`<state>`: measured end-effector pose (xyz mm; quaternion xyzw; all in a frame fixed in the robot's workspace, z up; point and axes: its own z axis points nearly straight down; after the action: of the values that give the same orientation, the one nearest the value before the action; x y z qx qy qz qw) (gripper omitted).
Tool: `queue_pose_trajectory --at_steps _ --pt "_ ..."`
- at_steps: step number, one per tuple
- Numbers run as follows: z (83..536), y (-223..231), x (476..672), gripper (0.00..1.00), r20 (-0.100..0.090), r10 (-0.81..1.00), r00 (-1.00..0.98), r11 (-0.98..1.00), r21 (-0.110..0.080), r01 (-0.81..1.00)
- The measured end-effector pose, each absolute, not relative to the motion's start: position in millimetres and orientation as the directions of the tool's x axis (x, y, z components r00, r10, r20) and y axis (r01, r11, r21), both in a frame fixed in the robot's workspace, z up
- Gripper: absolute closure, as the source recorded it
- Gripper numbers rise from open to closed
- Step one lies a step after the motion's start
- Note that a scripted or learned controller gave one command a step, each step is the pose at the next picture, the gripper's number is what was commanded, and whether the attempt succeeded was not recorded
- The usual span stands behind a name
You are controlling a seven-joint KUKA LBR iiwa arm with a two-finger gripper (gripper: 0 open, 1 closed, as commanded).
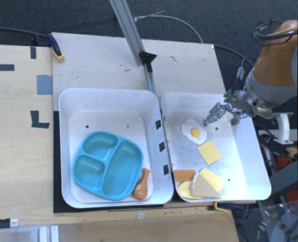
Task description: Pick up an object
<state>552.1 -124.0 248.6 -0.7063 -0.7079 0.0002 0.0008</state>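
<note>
Approach step: gripper [213,118], jaw opening indiscernible and nothing visibly held, hovers right of frame centre; next, descent onto fried egg [193,132]

Plate [108,164] in left bin [68,102]

you are looking down on two white bins lying side by side. the left bin [68,105] is holding a blue divided plate [107,165] at lower left, with a brown drumstick [142,184] touching its lower right edge. the right bin [249,155] is holding a fried egg [193,132] near the middle, a yellow cheese square [209,152] just below it, and an orange piece [184,175] beside a pale wedge [207,184] along the bottom. the gripper [213,116] is hanging over the right bin's upper part, just right of the egg.
</note>
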Motion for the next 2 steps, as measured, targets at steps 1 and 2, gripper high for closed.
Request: queue_pose_trajectory --at_steps 1,2 --pt "264.5 -88.3 536.2 0.0 0.002 1.0 -0.005 0.005 -0.001 1.0" --pt "273.1 -89.3 536.6 1.0 0.002 1.0 -0.005 0.005 -0.003 1.0"
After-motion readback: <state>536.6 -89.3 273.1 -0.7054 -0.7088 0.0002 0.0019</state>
